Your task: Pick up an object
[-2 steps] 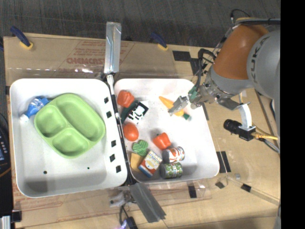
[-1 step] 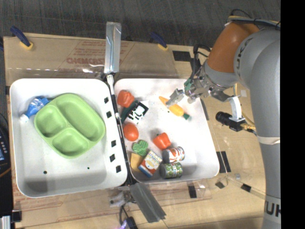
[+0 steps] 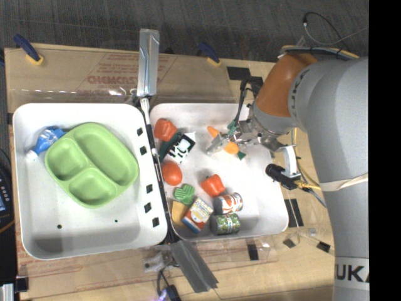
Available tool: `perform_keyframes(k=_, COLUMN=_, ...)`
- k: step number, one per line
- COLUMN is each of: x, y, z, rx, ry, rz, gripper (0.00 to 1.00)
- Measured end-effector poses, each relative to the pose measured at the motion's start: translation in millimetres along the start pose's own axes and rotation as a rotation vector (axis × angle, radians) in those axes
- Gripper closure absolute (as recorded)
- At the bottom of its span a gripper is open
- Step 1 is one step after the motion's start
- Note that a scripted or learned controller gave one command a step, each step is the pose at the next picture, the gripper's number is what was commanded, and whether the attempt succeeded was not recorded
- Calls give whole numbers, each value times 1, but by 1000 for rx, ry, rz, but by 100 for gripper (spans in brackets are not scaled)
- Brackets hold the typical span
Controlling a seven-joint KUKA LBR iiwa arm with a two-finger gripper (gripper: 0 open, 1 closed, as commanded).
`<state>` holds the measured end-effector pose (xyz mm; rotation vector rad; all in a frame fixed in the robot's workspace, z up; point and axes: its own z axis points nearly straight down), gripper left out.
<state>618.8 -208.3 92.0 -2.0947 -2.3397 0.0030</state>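
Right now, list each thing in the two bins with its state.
green divided plate: upright in left bin
blue item: tucked beside plate's rim
orange pepper: loose in right bin
cans: lying on their sides
small orange piece: at the end effector, grip unclear

We are looking down from one fixed camera above the bench (image 3: 75, 265), tilted at a slant. It is taking in both white bins side by side, the left bin (image 3: 37, 231) and the right bin (image 3: 266, 196), from fairly far off. The arm (image 3: 332, 118) is reaching in from right of the right bin.
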Motion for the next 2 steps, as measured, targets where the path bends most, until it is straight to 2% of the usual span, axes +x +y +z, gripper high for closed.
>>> perform_keyframes(k=1, x=1, y=1, z=-10, rx=1, ry=0, rz=-5, gripper=100)
perform_keyframes(k=2, x=19, y=-4, z=-119, rx=-3, ry=-1, rz=144, gripper=100)
